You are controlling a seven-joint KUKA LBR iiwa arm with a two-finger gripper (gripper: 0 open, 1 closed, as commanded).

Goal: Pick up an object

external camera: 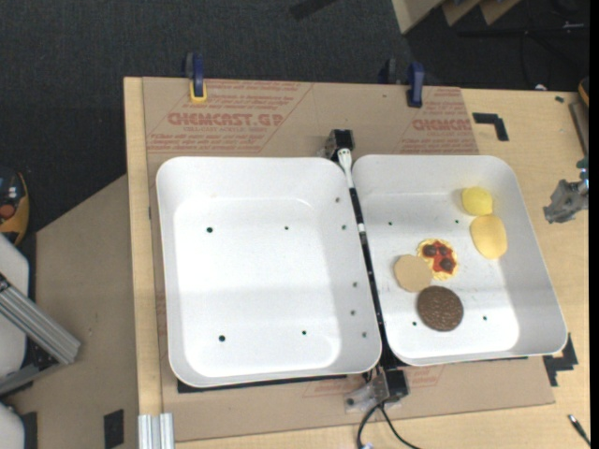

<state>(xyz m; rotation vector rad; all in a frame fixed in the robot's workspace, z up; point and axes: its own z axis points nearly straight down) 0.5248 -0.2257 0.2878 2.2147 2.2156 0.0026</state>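
Crowding at lower centre of the right bin (524, 340), tan disc (410, 273) touching pizza piece (439, 257) and brown cookie (439, 308), risks a botched pick; gripper state, can't tell.

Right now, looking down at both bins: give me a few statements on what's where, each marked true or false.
1. All the food items lie in the right bin. True.
2. The brown cookie is the item farthest from the camera. False: it is nearest; the small yellow piece is farthest.
3. The tan disc touches the pizza piece. True.
4. Two blue clamps hold the board's far edge. True.
5. The left bin holds the yellow oval. False: the yellow oval is in the right bin.
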